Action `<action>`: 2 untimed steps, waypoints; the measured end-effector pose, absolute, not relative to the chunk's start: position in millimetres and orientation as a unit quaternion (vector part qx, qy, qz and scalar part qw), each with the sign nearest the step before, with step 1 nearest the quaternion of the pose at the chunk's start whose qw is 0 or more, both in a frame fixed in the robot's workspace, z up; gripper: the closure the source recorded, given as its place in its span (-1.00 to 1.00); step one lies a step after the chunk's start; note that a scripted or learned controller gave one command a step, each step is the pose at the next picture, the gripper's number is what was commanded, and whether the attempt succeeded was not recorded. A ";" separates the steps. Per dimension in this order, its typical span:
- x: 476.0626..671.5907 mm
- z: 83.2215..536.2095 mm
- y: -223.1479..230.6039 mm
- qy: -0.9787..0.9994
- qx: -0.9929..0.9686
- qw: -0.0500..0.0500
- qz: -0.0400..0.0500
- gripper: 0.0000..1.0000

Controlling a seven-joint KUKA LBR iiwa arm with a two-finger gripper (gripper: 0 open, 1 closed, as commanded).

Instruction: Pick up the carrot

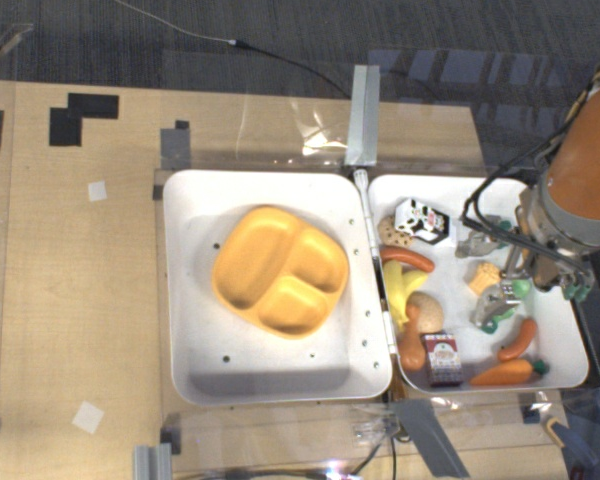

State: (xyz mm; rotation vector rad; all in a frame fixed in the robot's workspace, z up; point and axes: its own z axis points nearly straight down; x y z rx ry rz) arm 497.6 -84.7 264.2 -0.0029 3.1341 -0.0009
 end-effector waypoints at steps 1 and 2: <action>520.6 158.8 -133.2 1.000 0.012 -0.001 0.000 -1.00; 569.7 90.2 -130.2 0.999 -0.044 0.008 -0.002 -1.00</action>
